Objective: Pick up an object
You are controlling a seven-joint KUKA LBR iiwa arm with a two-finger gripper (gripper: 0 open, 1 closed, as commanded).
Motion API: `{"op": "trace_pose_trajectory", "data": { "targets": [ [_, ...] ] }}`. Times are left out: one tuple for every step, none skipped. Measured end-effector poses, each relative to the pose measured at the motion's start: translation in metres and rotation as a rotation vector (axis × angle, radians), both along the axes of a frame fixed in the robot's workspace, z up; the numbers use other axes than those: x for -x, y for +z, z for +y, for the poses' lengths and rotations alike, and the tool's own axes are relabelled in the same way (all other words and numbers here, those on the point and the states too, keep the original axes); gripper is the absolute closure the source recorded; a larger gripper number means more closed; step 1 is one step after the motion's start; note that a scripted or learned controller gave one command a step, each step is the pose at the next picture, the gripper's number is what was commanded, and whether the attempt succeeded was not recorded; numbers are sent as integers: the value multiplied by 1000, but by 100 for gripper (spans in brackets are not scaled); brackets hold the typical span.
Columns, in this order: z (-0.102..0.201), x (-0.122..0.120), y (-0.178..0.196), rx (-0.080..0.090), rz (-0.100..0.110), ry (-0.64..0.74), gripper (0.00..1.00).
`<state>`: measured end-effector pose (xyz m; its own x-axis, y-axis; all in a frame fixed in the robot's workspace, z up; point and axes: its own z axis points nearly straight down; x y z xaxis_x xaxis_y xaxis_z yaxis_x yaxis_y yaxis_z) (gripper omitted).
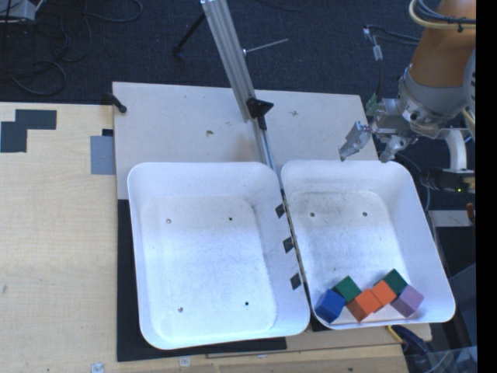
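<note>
We see the fingers (371,141) wide apart, holding nothing, above the right bin (423,208). We should come down on the purple block (408,300), since it sits at the row's end.

- We saw six small blocks huddled at the near edge of the right bin (419,208).
- A blue block (330,305) lay leftmost, a green block (347,288) just behind it.
- Two orange blocks (361,306) (383,293) sat mid-row, touching.
- A dark green block (396,280) and a purple block (408,301) ended the row.
</note>
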<state>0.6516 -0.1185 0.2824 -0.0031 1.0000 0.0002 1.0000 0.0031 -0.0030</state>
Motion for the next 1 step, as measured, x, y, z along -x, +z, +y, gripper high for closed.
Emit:
{"op": "trace_pose_trajectory", "data": {
  "targets": [
    [17,-13,0,1,-3,-2,0]
  ]
}}
